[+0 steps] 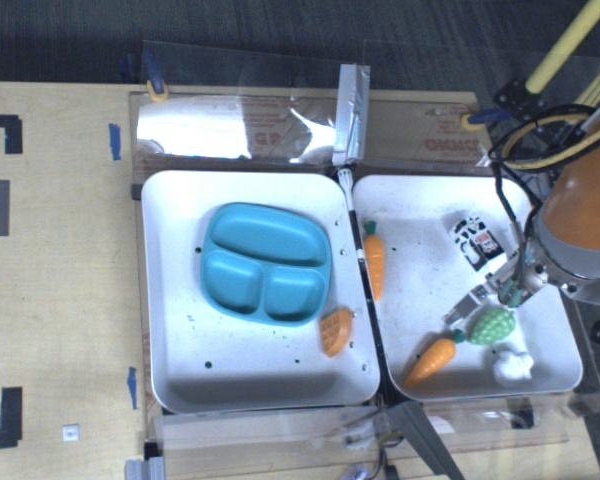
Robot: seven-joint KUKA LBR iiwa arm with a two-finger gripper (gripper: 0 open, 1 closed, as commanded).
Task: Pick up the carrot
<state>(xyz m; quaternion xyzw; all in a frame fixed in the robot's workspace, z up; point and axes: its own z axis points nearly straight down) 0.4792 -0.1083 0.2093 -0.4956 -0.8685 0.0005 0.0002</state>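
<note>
Carrot [431,358] lies low in the right bin [565,373], leaf end toward a green toy [492,325]. Gripper [472,309] hangs just above it, fingers parted and empty: approach step. Next, I judge, it must drop lower-left and straddle the orange body, clear of the toy

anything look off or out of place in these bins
One thing stands out: a carrot lies along the divider wall at the left edge of the right bin, tucked against it rather than flat on the floor. A second carrot lies loose near the gripper. Nothing looks spilled or damaged.
</note>
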